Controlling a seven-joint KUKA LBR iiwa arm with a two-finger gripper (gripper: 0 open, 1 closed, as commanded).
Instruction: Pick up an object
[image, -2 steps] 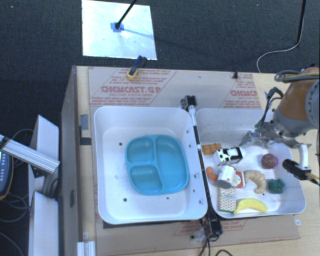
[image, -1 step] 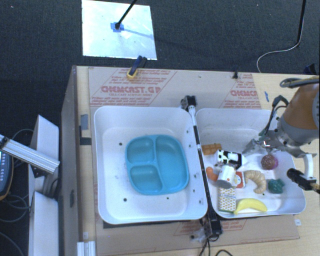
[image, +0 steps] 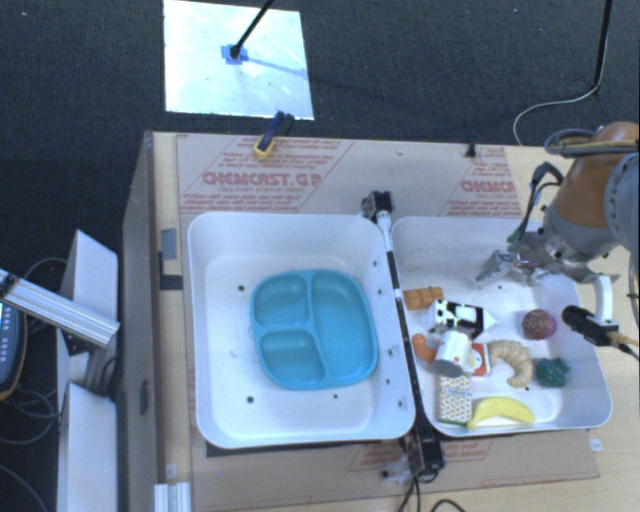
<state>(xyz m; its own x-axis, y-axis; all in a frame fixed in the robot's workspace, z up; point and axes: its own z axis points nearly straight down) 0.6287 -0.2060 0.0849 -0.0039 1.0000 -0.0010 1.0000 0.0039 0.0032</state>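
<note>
Lighting: even, diffuse overhead light, moderately bright, with a cool bluish cast.

Glare: the two shallow white plastic bins (image: 300, 235) read near overexposed on their rims; the pale reflective sheet on the dark floor (image: 238, 60) is washed out to white-blue.

Shadows: soft and short. A faint one lies under the light-blue compartment tray (image: 313, 328); a thin dark line crosses the floor sheet.

Dark areas: the black carpet (image: 80, 90) shows grainy noise with little detail.

Sharpness: soft overall at low resolution; small items in the right bin blur at their edges; printed red lettering on the cardboard-coloured bench top (image: 262, 180) stays legible but fuzzy.

Distortion: mild slant, bench edges converging slightly.
</note>
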